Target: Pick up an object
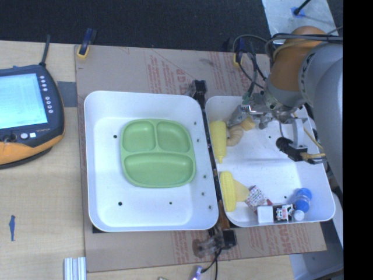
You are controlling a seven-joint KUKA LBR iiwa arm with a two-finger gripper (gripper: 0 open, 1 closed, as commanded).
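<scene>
Hovering end effector (247, 116), grip state unclear; tan piece (236, 135) just below looks light, maybe soft — pinch mid-body.

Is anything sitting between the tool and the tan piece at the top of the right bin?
Nothing visible does. The tool is right at the tan piece in the right bin; the yellow object lies just beside it, not between.

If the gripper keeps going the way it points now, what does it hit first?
Most likely the tan object lying beside the gripper in the right bin; depth is unclear, so it may already be touching it.
</scene>
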